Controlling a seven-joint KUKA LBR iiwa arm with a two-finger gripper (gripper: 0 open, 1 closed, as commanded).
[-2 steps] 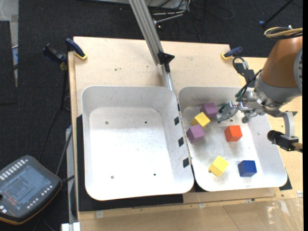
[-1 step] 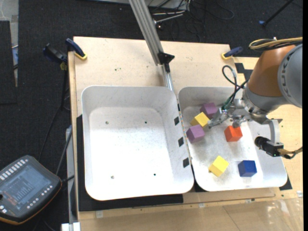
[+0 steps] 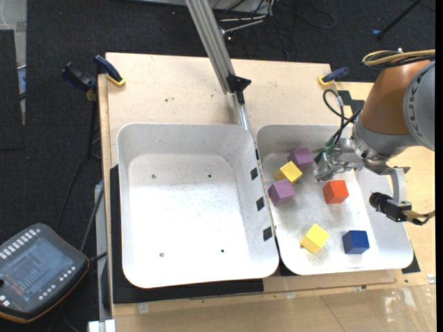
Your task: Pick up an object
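The tool (image 3: 327, 168) hangs low in the right bin (image 3: 387, 258) — just beside the orange cube (image 3: 336, 191) (purple cube (image 3: 302, 158) near) — its grip state cannot be told

Two shallow white bins on pale worktop (image 3: 173, 88). Left bin (image 3: 131, 151) bare. Right bin (image 3: 387, 251) holding two purple cubes (image 3: 302, 158) (image 3: 281, 191), two yellow cubes (image 3: 291, 171) (image 3: 315, 238), orange cube (image 3: 336, 191), blue cube (image 3: 355, 241). Pincer (image 3: 325, 168) low, between upper purple cube and orange cube.
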